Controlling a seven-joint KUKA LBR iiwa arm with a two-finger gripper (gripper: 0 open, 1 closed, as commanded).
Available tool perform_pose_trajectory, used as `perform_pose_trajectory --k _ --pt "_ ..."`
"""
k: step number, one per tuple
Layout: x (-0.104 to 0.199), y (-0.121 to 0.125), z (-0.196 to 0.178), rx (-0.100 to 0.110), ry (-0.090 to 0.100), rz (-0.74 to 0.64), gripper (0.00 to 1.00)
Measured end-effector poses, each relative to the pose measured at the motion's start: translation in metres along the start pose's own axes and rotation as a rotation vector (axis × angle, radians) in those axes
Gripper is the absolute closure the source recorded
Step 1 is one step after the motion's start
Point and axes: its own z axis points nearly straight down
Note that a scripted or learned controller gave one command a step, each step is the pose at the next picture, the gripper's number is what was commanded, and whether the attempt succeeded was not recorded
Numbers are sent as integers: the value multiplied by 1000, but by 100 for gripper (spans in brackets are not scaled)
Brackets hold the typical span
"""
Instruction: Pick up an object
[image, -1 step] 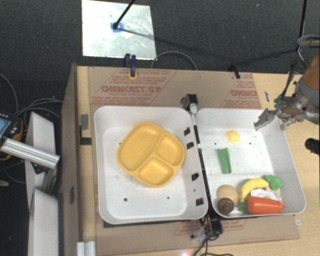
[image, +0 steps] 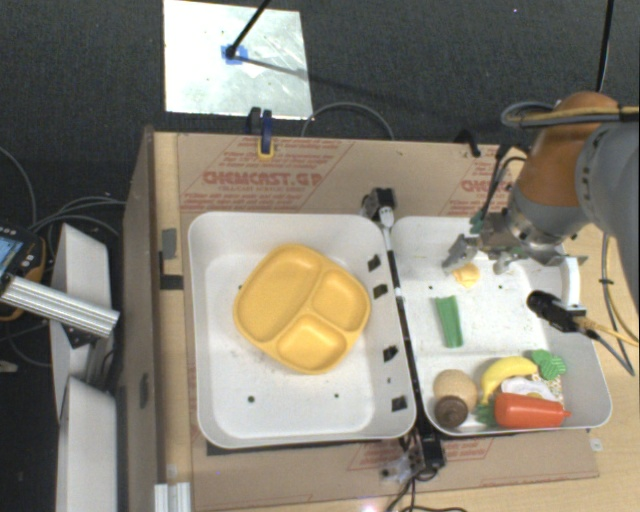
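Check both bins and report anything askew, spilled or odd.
Nothing looks spilled or broken. The yellow divided plate sits turned at an angle in the left bin. In the right bin, the toy foods crowd the near corner, while the green stick and a small yellow piece under the pincer lie apart.

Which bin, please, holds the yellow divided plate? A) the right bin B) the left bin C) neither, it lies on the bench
B: the plate lies flat inside the left bin, apart from the toy food kept in the right bin.
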Motion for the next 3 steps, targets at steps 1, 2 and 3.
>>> perform_pose_trajectory --k 1,2,3 --pt "36 -26 58 0 -1 2 0" --pt "32 -55 55 -2 -4 9 0" --pt "32 -53 44 -7 -4 7 100"
